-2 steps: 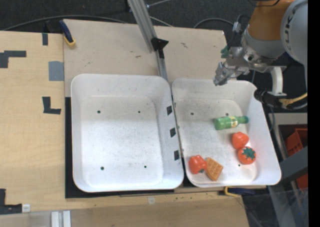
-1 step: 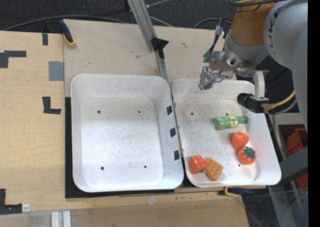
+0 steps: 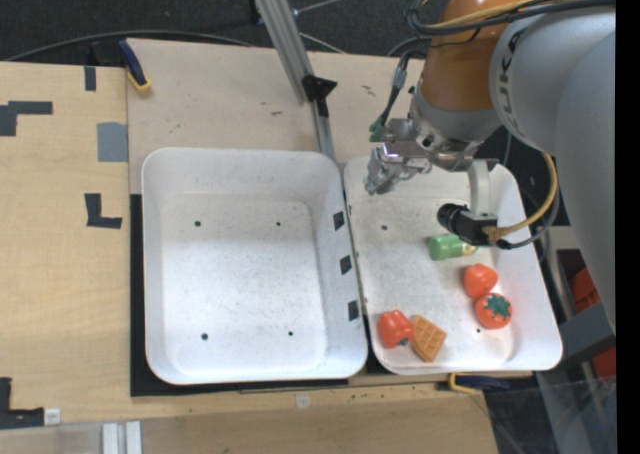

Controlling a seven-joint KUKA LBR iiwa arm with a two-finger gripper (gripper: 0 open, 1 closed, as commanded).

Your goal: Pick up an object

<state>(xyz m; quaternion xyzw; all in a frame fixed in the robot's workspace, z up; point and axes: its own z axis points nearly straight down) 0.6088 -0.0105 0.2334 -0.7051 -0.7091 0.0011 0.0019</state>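
Poised over the far corner of the shallow white right-hand bin (image 3: 520, 347), the grey-and-orange arm's jaws (image 3: 384, 174) hang above bare floor; how wide they stand cannot be told. The candidates lie nearer the camera: a green plastic block (image 3: 446, 246), two red tomato-like toys (image 3: 486, 294), a red pepper (image 3: 393, 327), an orange waffle piece (image 3: 428, 338). A black cable fitting (image 3: 462, 221) just beside the green block may crowd any approach there.

The light wooden bench (image 3: 60, 242) bears two shallow white bins side by side: the left bin (image 3: 240, 262) and the right bin (image 3: 535, 342), their inner rims touching. Both rest on a dark mat (image 3: 136, 292) showing at the left bin's edge. Grey and black tape marks (image 3: 112, 140) lie on the bench to the left, well apart from the bins
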